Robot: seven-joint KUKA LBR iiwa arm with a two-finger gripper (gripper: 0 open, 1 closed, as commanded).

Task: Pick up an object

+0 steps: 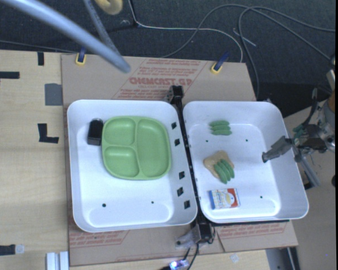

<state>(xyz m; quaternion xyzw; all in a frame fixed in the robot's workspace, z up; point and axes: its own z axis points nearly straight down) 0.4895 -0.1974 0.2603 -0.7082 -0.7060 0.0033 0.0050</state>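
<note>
Cardboard covers the bench (158, 75) under two glossy white bins. Left bin (81, 167): green divided plate (137, 148), black block (94, 131). Right bin (265, 122): green ridged piece (220, 129), tan-green lump (220, 167), small carton (223, 198). Gripper (273, 153) at right rim, blurred; jaws' state unclear.

white bins: I count two, left bin (79, 167) and right bin (270, 122)
green divided plates: one (137, 148), left bin
black blocks: one (94, 131), touching the plate's left edge
green toys: two, right of the plate (220, 128) (221, 167)
small cards: one (223, 198)
</note>
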